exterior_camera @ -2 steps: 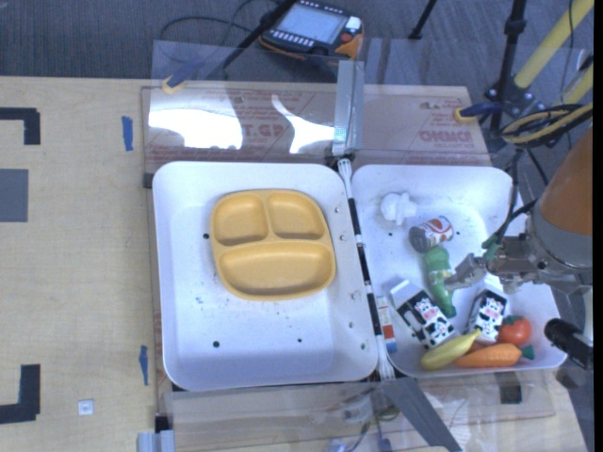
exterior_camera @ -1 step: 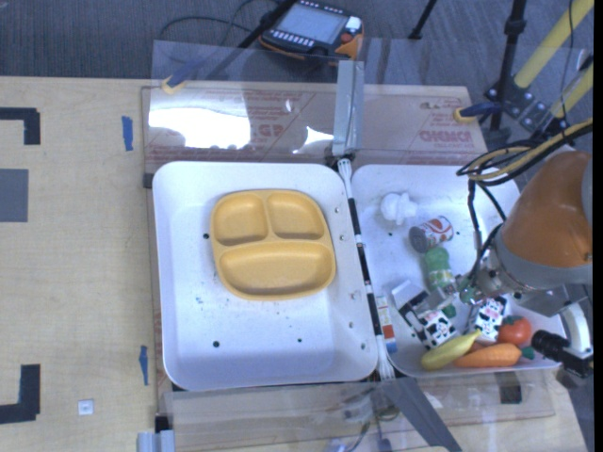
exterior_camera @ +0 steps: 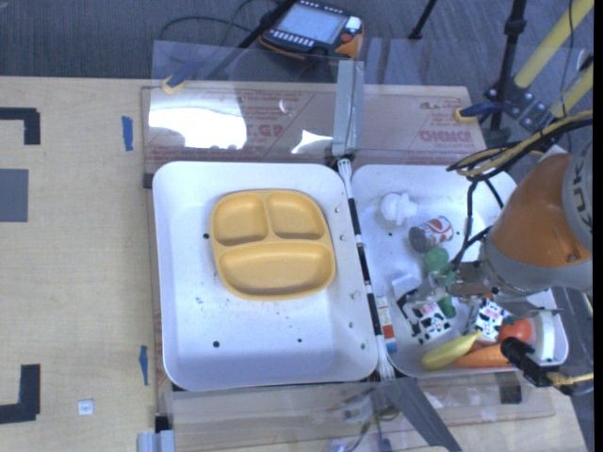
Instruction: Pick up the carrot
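The carrot (exterior_camera: 488,354) is orange and lies along the front edge of the right bin (exterior_camera: 377,252), partly covered by the arm's wrist. A yellow banana (exterior_camera: 447,349) touches its left end. My gripper (exterior_camera: 441,295) hangs over the middle of the right bin, up and to the left of the carrot, above a small black-and-white toy (exterior_camera: 431,324). Nothing shows the carrot in its grasp. The grey arm with the orange band (exterior_camera: 542,224) hides the bin's right side.
The right bin also holds a white object (exterior_camera: 397,207), a red-and-white can (exterior_camera: 436,226), a green item (exterior_camera: 435,259) and a second spotted toy (exterior_camera: 488,319). In the left bin (exterior_camera: 179,281) sits a yellow divided plate (exterior_camera: 273,243). Cables run at the right.
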You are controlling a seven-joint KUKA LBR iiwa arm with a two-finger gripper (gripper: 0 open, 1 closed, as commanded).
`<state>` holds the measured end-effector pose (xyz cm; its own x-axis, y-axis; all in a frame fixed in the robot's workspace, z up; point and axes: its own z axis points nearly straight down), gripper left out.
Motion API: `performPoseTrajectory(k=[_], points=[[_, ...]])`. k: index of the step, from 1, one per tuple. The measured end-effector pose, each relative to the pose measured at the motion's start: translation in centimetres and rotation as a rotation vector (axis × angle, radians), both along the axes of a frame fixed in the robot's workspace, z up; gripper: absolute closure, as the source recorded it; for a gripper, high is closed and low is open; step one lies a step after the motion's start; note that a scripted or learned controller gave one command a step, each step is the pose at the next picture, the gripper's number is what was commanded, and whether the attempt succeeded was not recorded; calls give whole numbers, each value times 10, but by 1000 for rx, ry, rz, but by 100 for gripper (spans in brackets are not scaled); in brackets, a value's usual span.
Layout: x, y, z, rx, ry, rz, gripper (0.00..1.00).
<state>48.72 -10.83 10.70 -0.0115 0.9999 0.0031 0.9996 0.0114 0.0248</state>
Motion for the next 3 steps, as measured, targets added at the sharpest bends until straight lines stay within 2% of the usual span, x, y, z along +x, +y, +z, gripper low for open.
performPoseTrajectory(k=[1,2,3], points=[[6,-72,88,-7,23,170,0],[-3,-52,-4,-13,12,227,0],[-7,-52,95,-11,21,442,0]])
